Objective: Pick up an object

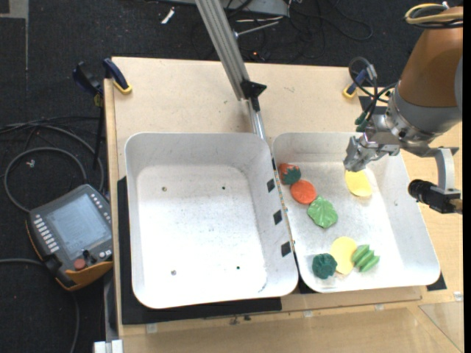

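The right bin [412,219] holds several small toy items. A yellow piece [360,184] lies near its back, directly below my gripper [358,159], which hovers at or just over the piece's upper edge. An orange round item [302,191] and a small orange and green item [289,173] sit by the bin's left wall. Toward the middle lies a light green leafy piece [322,213]. Near the front are a pale yellow disc [344,250], a dark green lump [324,265] and a bright green ridged piece [366,257].
The left bin [136,197] stands beside the right one, their walls meeting at a ridge [280,212]. A metal pole [224,39] slants in from the back. A teach pendant [70,230] lies left of the bench.
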{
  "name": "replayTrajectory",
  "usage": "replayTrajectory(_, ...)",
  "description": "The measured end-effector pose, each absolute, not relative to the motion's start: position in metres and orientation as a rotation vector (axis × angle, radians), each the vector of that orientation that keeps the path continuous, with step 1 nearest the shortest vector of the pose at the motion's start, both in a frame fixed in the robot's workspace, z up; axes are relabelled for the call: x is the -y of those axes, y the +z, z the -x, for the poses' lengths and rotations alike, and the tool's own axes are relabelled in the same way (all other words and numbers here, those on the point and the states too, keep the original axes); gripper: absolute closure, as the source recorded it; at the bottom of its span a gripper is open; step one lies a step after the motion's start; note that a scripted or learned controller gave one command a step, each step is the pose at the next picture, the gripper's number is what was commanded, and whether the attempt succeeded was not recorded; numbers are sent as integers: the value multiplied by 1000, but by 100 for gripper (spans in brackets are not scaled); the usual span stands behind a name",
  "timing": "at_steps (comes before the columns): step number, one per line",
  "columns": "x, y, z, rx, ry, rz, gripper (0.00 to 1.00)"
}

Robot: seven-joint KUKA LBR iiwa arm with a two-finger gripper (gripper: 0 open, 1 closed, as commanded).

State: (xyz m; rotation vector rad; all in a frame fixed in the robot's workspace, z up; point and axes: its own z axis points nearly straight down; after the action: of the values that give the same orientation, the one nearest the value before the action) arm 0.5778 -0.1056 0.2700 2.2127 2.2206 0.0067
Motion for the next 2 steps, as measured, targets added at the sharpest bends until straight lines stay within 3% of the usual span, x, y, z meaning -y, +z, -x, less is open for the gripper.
replayTrajectory(2, 2, 243, -555, -2233, -1, -2215, 100)
